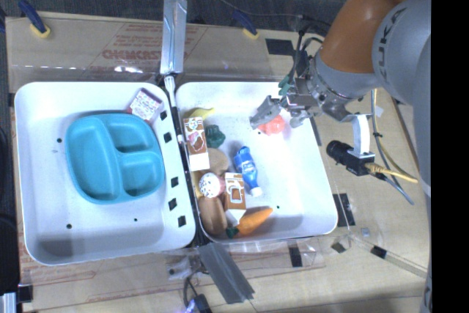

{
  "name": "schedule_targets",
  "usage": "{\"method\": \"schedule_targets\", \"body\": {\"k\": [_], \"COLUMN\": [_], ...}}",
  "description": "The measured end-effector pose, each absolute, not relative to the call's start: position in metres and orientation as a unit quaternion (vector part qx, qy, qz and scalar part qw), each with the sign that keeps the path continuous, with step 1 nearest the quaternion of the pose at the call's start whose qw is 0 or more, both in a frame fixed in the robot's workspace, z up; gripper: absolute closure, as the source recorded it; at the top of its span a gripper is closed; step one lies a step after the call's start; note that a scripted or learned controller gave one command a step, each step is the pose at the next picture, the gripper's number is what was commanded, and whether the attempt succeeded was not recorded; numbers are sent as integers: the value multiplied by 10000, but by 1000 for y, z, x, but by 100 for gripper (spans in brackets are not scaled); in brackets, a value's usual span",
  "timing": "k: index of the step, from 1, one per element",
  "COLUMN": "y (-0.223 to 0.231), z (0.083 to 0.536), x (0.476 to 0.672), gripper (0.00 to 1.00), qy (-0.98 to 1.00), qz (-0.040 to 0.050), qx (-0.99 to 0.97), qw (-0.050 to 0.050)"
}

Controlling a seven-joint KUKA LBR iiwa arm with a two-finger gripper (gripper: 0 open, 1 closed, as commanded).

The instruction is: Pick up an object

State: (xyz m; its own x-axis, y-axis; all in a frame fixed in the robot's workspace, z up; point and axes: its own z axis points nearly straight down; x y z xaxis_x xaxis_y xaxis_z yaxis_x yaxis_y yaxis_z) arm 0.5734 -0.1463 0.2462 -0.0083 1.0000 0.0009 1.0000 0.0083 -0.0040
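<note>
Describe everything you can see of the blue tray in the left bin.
The blue tray is a light turquoise meal tray, plastic by its look, with rounded corners and three sunken compartments: one long one on its left side and two smaller ones on its right. It lies flat, right side up, slightly turned, on the floor of the left bin. Its compartments hold nothing. A small red and white packet sits at its upper right corner; whether they touch is unclear.
</note>
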Motion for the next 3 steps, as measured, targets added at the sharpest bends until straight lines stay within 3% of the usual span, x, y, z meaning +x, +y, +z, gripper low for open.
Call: {"method": "schedule_targets", "body": {"k": [1,2,3], "y": [-158,-159,-105], "z": [92,101,227], "x": [551,551,586], "gripper": [0,100,100], "qy": [-7520,-7535,-7279], "qz": [2,12,-30], "qx": [-6592,-6574,-6856], "qw": [6,8,-28]}}
